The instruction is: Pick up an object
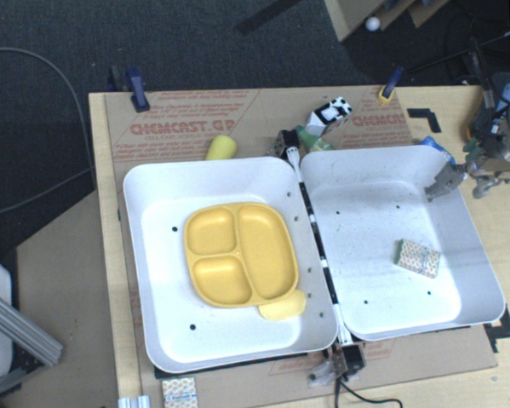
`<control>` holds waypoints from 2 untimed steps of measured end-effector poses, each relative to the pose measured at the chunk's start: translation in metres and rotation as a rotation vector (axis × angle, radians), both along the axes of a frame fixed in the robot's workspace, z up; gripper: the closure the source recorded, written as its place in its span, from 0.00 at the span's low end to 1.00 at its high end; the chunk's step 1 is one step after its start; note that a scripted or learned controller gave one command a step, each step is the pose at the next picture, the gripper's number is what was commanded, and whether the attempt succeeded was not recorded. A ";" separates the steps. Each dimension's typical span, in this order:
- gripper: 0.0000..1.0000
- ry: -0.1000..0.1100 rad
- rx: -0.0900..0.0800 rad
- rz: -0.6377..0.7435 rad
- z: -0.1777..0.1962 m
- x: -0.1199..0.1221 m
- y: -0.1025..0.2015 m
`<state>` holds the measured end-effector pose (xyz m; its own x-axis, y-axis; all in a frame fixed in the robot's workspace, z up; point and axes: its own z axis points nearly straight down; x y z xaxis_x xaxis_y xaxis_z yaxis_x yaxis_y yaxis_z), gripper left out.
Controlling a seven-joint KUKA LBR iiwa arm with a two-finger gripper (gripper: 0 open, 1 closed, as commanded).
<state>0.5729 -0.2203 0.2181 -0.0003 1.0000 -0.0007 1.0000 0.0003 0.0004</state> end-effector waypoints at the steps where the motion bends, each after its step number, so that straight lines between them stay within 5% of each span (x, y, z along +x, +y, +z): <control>1: 0.00 -0.006 -0.001 0.000 -0.130 -0.048 0.043; 2: 1.00 -0.013 -0.005 -0.002 -0.119 -0.046 0.042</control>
